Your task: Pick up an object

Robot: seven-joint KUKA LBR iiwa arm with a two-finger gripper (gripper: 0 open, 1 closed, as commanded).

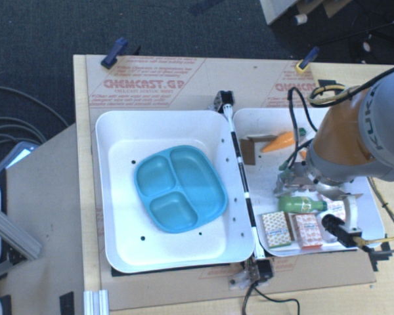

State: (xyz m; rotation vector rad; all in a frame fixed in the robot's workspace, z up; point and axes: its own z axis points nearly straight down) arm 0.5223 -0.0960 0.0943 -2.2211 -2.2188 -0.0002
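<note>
Green bottle [302,205] lies crosswise just below the pincer [294,178]; whether the pincer is released or clenched, I cannot tell.

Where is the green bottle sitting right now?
The green bottle lies on its side in the right bin, just below the arm's wrist and directly above the two small patterned packets near the bin's front edge.

green bottle [303,205] lies on its side in the right bin [259,120], above 2 patterned packets [292,230].
</note>
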